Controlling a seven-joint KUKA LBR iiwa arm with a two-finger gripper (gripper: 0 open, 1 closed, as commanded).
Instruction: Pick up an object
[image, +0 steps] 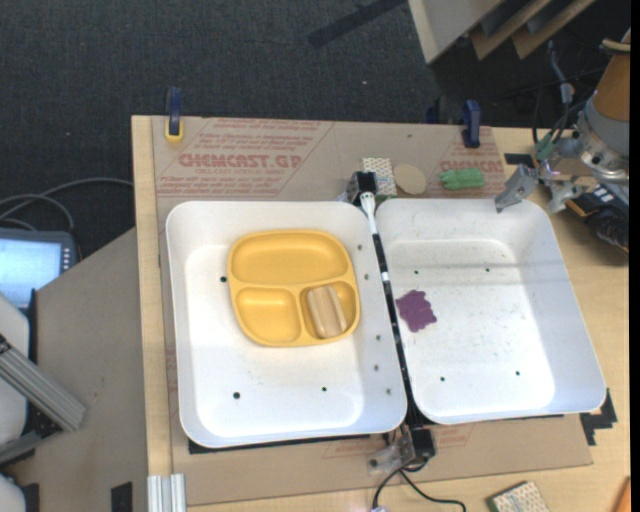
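Yellow tray (262, 262) sits in the left bin (200, 370), a tan block (323, 310) lying in its lower right compartment. Purple scrap (415, 309) lies in the right bin (520, 340). My tool (517, 187) hovers by that bin's far right corner; whether it is spread, I cannot tell.

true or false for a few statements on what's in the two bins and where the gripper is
1. The yellow three-compartment plastic plate lies in the left white bin. True.
2. The tan rounded block sits in the plate's large top compartment. False: it is in the lower right compartment.
3. The flat purple irregular piece lies in the right white bin, near its left wall. True.
4. The gripper is down inside the left bin. False: it is near the right bin's upper right corner.
5. The green object is in the right bin. False: it lies on the brown board behind the bins.
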